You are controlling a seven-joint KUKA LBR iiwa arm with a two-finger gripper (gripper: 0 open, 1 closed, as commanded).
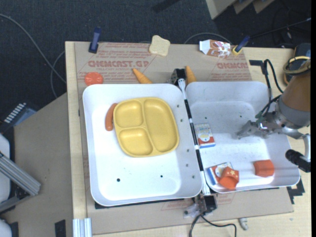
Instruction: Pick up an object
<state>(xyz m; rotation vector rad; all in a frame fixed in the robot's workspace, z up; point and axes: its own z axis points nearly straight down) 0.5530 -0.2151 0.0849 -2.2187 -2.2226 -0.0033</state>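
The gripper (245,130) hangs low over the right bin (222,95), reaching in from the right side, and whether it is open or closed cannot be told from this slanted angle; nothing is visible in its grasp. Nearest to it, below and a little to the right, sits an orange block (264,168); further below and to its left lie a small orange toy (227,180) on a printed card (216,172), and a small carton (204,135) rests to its left by the bin wall. Well to the left, in the other bin (98,147), a yellow divided plate (146,126) lies with a sausage (109,117) touching its far edge. The likely risk is that the gripper descends onto bare bin floor between things and closes on nothing, or nudges the block aside off-centre.
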